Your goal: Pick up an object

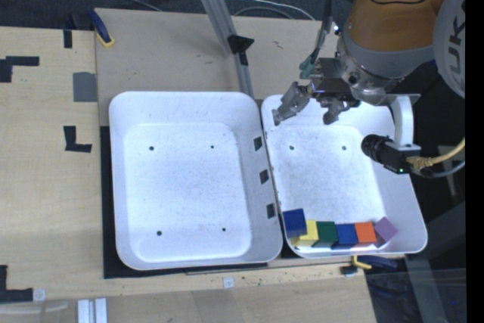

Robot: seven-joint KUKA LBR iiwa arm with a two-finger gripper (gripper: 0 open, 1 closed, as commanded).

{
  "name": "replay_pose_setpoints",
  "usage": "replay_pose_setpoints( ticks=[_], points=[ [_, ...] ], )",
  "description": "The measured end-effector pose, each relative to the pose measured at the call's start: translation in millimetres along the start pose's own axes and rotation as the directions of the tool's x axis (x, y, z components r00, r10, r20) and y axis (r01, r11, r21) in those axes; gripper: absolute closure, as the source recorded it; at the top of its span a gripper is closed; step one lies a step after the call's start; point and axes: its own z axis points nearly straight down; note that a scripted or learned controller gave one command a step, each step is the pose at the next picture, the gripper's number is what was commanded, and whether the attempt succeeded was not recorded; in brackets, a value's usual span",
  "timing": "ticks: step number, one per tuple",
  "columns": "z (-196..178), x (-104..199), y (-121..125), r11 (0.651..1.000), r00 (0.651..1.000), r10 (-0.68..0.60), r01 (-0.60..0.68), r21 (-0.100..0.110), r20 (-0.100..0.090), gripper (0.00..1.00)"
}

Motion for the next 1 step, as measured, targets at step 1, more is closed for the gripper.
replay_pose_setpoints(
  ticks=[1],
  points=[
    [-92.4,29.4,39.8,1.000,1.000,0.007,-0.007,-0.006,0.002,0.00]
  ],
)
